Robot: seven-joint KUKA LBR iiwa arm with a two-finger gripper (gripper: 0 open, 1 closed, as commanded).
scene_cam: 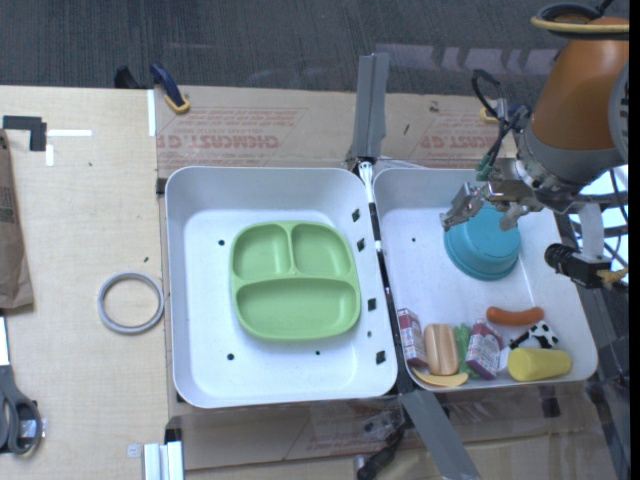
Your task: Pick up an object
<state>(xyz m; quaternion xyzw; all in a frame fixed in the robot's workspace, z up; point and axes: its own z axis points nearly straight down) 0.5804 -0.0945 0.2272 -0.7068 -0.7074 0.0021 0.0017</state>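
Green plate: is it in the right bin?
No, the green plate lies in the left bin, apart from the right bin.

Only one bit of readable text here, and it's upside down

The cardboard sheet [262,128] lying under the two bins has red printing along its far strip, just above the left bin [180,298]. It's flipped from this angle, looks like "CHEMICAL GE..." or close to that, can't make out the rest. The small wrapped packets [408,330] in the right bin [420,218] have printing too, but it's way too small to read.
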